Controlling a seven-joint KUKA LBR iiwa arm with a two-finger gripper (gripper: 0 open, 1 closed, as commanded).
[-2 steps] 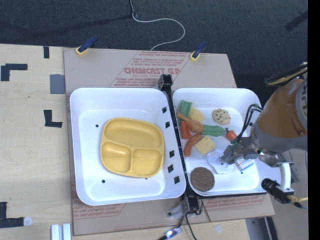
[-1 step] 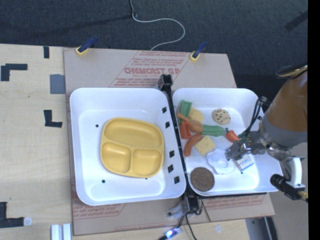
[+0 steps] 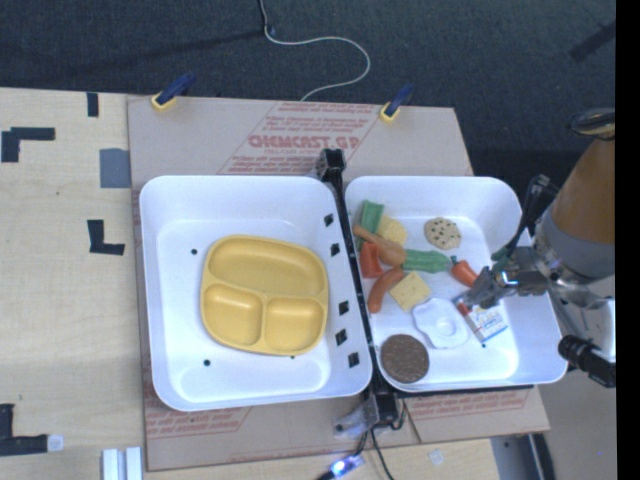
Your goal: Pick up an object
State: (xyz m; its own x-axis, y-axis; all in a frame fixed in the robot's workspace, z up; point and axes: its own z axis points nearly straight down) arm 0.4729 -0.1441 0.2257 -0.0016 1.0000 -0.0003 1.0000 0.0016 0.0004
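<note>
The gripper (image 3: 482,296) hangs low over the right bin (image 3: 505,196), close to its right wall, with the grey wrist and orange band rising behind it toward the bench's right edge. How it is set cannot be told from this slant: dark hardware hides its tips. Nothing can be seen between them, so I judge it holds nothing yet.

Just under it, touching or nearly so, lies a small white card (image 3: 487,324) with red and blue print, flat on the bin floor near the right wall. That looks like the likeliest target. It should be very light and thin, stiff enough not to droop, but hard to take from above since it lies flush (an edge pinch or a slide against the wall seems the best hold).

Just beside it toward the bin's middle sits a white fried egg toy (image 3: 441,325), then a yellow cheese wedge (image 3: 409,290), a sausage (image 3: 383,286) and a brown round patty (image 3: 405,357) at the near edge. A cookie (image 3: 441,232) lies nearer the far wall.

The left bin (image 3: 160,208) carries a yellow divided plate (image 3: 264,294) at its centre.
</note>
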